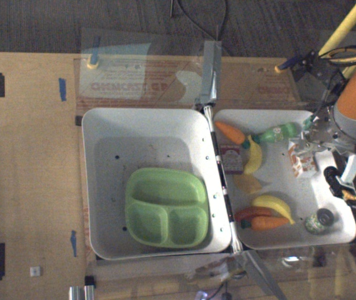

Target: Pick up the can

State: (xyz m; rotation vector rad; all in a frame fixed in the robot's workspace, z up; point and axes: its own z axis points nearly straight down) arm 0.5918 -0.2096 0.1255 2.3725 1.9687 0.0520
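The step in hand looks like the approach, with no grasp made yet. The tool (pixel 320 132) hangs over the far right part of the right-hand shallow white bin (pixel 346 233), just beside a white and orange carton (pixel 300 161) and near the end of a green plastic bottle (pixel 276 132). Whether it is apart or together I cannot tell from this slant (the wrist hardware crowds that spot), and nothing can be seen held in it. The small round can with a dark top and greenish side (pixel 319 220) sits in the near right corner of the same bin, close to the wall and well apart from the tool. As I judge it, the next move calls for carrying the tool over to that corner, centring it above the can and coming down wide enough to straddle it. The corner walls leave little room on two sides, so the angle matters. A yellow banana (pixel 273 205) and an orange carrot (pixel 268 224) lie to the can's left, near but apart from it, and could be nudged. A small red box (pixel 230 160) lies by the divider. A green divided plastic plate (pixel 165 208) rests in the left-hand bin (pixel 103 167) on the brown table (pixel 28 167), out of the way.
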